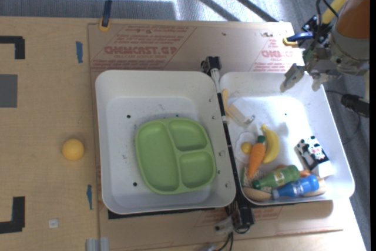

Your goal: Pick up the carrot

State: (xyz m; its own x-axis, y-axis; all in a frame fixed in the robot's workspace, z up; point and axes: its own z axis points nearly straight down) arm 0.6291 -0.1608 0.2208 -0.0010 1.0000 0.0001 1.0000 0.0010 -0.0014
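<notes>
The orange carrot point(255, 157) lies in the right bin point(281, 104), near its front left, tip toward the front. A yellow banana point(270, 144) touches its right side. My gripper point(304, 78) hangs over the bin's far right corner, well above and behind the carrot. Its two fingers stand apart, open, with nothing between them.
A green bottle point(278, 177), a blue bottle point(299, 187) and a black-and-white cow toy point(311, 153) crowd the right bin's front. The left bin point(117, 97) holds a green divided plate point(174, 154). A yellow ball point(73, 149) rests on the bench at left.
</notes>
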